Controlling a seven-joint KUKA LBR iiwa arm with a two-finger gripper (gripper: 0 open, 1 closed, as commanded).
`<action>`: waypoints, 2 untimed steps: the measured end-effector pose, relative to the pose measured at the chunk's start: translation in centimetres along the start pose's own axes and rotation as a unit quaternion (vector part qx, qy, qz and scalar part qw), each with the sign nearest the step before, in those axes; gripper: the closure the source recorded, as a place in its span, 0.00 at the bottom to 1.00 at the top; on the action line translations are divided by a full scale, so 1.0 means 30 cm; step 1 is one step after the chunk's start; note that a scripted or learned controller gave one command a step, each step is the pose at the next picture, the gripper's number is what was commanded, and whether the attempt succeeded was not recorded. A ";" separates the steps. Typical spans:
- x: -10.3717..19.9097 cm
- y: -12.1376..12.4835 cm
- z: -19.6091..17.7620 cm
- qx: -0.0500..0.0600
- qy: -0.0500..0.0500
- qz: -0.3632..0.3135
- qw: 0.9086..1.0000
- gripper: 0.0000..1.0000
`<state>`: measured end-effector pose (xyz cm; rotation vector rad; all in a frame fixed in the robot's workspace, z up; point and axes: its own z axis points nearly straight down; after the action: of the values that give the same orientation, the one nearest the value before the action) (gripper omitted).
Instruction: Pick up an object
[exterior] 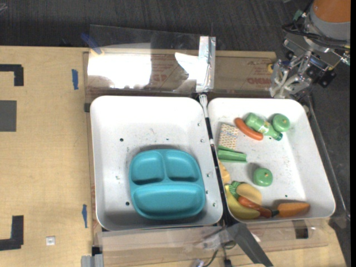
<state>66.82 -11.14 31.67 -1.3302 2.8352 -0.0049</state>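
My gripper (287, 84) hangs at the upper right, just beyond the far rim of the right bin (320, 149), with nothing between its fingers; they look slightly apart. In that bin lie several toy foods: an orange-red carrot (248, 128), a green piece (261, 124), a green round fruit (280, 122), a tan cracker (228, 135), a green pod (231, 156), a green apple (263, 176), a yellow banana cluster (245, 200) and an orange carrot (291, 208).
The left bin (111, 143) holds a teal divided tray (166, 183). A clear plastic sheet with a foil strip (205, 63) stands behind the bins. The tan bench (39, 149) spreads to the left.
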 end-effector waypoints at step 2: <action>0.154 -0.127 -0.001 0.000 0.000 -0.082 0.997 1.00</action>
<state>66.80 -17.14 31.68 -1.5601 2.7171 -0.0060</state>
